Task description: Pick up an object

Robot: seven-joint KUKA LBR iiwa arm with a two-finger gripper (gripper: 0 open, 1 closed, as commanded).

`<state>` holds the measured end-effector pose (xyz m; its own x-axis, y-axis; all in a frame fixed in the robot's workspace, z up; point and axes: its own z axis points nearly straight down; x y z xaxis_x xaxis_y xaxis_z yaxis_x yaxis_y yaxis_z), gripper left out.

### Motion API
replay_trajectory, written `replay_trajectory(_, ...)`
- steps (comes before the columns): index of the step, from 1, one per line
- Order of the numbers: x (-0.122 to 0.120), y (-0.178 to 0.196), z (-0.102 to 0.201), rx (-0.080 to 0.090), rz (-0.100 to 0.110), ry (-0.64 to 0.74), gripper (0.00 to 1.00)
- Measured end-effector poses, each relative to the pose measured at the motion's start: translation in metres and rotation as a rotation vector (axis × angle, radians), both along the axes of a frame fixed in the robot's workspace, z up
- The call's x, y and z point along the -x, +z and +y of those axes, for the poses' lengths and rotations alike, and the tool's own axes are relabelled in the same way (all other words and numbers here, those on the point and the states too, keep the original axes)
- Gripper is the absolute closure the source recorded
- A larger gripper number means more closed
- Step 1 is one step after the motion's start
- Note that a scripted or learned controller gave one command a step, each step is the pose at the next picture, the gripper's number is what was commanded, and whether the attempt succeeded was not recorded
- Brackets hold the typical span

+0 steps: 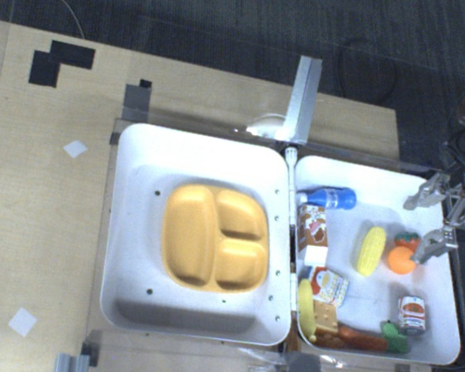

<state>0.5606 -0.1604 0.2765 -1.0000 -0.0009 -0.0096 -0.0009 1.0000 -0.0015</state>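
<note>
The gripper (435,222) hangs at the right edge of the frame, over the upper right part of the right bin (453,337). Its two fingers are spread apart, one tip toward the bin's top rim and the other lower down, just beside the orange (401,258); nothing sits between them.

The right bin holds the pickable things. A blue bottle (330,196) lies at its upper left, a brown carton (312,231) below it along the left wall. The corn (370,250) stands upright near the middle, with the orange (small, round) just to its right. A can (411,314) with a red label sits lower right, well apart from the corn. Along the bottom lie a banana (305,306), a snack pack (329,286), a sausage (360,339) and something green (396,338) that is too small to tell.

The left bin (136,209) fills the middle of the frame and carries a yellow tray (213,238) with three compartments.
</note>
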Motion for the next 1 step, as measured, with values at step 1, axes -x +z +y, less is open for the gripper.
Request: replay_trajectory(1,-0.0020,-0.1027,-0.0168,-0.004,0.006,-0.346,0.00)
